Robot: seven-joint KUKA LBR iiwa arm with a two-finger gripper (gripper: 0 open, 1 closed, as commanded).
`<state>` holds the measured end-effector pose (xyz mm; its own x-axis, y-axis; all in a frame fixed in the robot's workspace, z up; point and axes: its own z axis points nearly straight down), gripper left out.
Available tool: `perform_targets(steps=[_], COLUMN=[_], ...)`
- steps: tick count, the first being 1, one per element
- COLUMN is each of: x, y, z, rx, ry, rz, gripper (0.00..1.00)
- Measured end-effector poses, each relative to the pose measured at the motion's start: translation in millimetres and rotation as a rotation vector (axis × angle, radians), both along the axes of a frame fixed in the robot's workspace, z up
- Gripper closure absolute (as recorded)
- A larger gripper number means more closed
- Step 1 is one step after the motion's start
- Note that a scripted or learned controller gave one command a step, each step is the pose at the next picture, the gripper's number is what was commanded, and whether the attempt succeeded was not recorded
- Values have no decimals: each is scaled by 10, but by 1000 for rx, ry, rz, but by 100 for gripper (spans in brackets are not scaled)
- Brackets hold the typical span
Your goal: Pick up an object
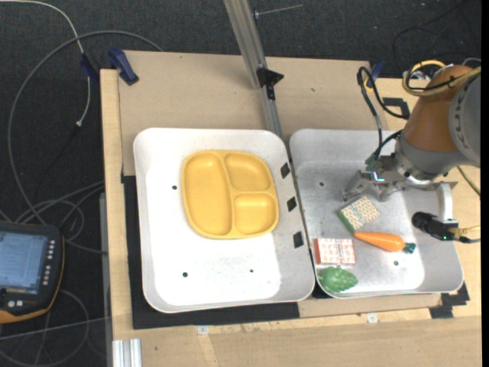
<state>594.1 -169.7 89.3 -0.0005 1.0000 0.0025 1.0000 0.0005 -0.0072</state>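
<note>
Nearest to you, at the lower left, a grey handheld tablet controller with an orange edge (27, 270) lies on the dark carpeted floor (46, 144), with thin pale cables (46, 21) looping across the carpet beside it. A silver metal bracket (126, 352) sits at the front corner of the pale wooden tabletop (229, 342).

On the tabletop you see a black mat (136, 312) under two shallow white bins side by side. In the right white bin (435, 277), working from the front, a green leafy toy vegetable (338, 279) lies at the near rim, with a small red-and-white patterned packet (335, 251) touching it just behind. An orange toy carrot with a green tip (382, 241) lies to the packet's right, and a tilted green-and-white checked block (360, 213) sits just behind the carrot. The claw (374, 186) hangs directly above that checked block, its fingers (355, 189) spread apart with nothing between them. The left white bin (153, 281) carries a yellow plastic divided plate with three compartments (229, 193).

Farther back, the grey arm with its orange band (432, 117) comes in from the right. A slanted aluminium pole (248, 40) rises from between the bins, and a blue clamp (122, 66) grips the tabletop's far left corner.
</note>
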Motion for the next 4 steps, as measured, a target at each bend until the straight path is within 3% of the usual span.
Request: perform_targets(steps=[1,4], x=[24,81], y=[-1,102], z=[150,1806], rx=[-1,-4], ry=[-8,-15], rz=[0,2], gripper=[100,100])
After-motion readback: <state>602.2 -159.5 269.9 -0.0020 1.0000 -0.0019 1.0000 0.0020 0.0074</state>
